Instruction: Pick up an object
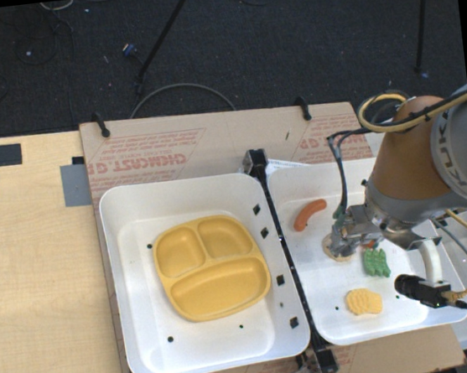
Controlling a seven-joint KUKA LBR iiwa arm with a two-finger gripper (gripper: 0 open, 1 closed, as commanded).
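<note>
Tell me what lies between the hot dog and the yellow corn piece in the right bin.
The gripper, low over the bin floor, sits between hot dog and corn, in the camera view.

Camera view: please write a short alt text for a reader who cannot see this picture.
A grey robot arm reaches from the right, its tool low in the right white bin among a sausage, a green toy and a yellow corn piece. The left white bin holds a yellow divided plate.

One fixed overhead camera, slanted down on both white bins (130, 236), arm (417, 167) from the right.
</note>
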